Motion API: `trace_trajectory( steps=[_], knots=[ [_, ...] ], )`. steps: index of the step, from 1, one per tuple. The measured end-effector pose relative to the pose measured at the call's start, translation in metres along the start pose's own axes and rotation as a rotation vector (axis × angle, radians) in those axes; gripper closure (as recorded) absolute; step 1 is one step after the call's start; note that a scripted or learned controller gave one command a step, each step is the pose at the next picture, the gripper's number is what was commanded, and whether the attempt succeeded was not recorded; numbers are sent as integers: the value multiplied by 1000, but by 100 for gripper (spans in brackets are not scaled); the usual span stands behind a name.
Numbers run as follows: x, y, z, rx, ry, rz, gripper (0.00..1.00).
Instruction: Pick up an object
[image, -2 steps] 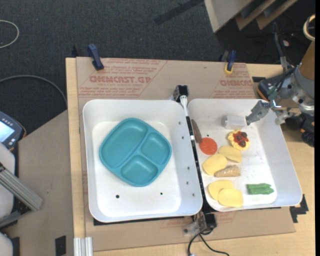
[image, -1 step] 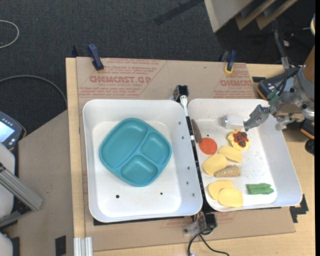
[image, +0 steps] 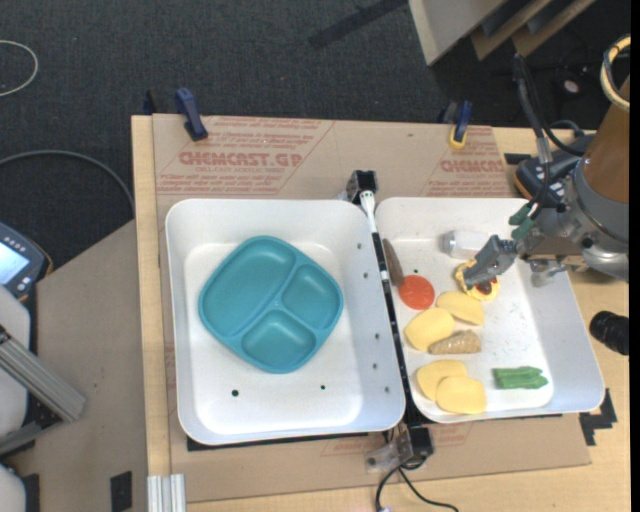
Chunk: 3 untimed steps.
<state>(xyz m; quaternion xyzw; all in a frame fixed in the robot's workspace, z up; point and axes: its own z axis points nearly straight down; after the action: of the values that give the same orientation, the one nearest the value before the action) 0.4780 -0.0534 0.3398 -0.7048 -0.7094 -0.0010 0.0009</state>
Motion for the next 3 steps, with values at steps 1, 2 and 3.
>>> trace_trajectory(
  steps=[1, 2, 3],
  knots=[
    [70, 3, -59, -8, 0, -3, 0],
    [166, 3, -139, -11, 2, -6, 0],
    [252, 1, -45, 11, -5, -3, 0]
  ],
)
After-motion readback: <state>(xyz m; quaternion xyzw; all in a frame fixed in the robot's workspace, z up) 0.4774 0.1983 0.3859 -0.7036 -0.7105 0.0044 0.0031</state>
